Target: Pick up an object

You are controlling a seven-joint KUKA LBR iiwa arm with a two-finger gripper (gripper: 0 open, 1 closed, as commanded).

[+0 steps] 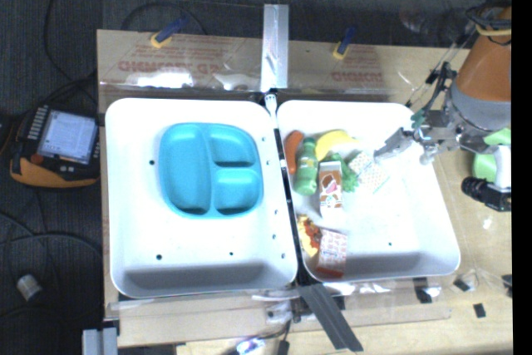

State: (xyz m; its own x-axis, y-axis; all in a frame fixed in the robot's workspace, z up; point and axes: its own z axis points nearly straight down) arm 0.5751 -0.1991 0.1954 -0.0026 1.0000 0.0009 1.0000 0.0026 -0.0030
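Blue tray [212,169] sits in left bin [133,262]. Right bin [416,245]: toy pile [324,170] against its left wall, carton's long axis running near-to-far. Gripper [391,147] just right of pile, over right bin; finger spread cannot be told.

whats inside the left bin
One thing: a blue divided tray lying flat in the left bin, with three compartments, nothing visible in them. Whatever lies beneath the tray is covered.
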